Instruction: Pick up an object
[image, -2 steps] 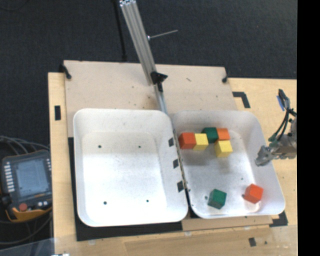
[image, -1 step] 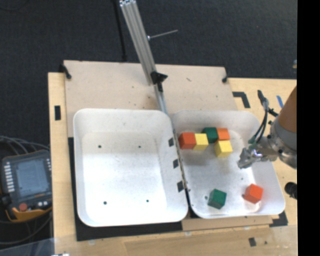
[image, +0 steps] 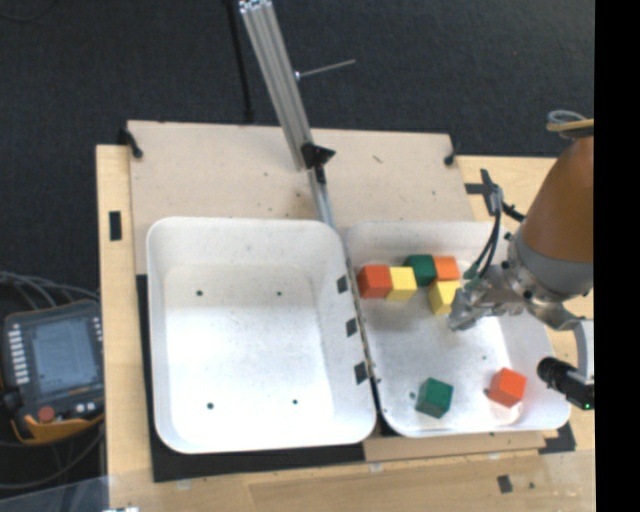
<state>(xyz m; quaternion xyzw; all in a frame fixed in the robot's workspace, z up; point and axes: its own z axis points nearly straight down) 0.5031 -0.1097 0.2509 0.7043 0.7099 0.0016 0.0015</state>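
At the far left edge, low in the frame, a pendant (image: 55, 372) with a grey screen sits off the bench (image: 290, 165). Right of it, the left bin (image: 170, 250) takes up the centre-left. A metal pole (image: 285, 95) slants down from the top centre to the seam between the bins. The right bin (image: 390, 420) holds the blocks: in its upper part a row runs orange block (image: 374, 281), yellow block (image: 402, 281), green block (image: 421, 268), then a second orange block (image: 446, 268), with a second yellow block (image: 442, 296) just below the row's right end. Lower down lie a second green block (image: 434, 396) and, further right, a third orange block (image: 507, 386). The gripper (image: 466, 306) hangs just beside the second yellow block; whether it is clenched or released cannot be told. The arm (image: 562, 225) enters from the right edge.
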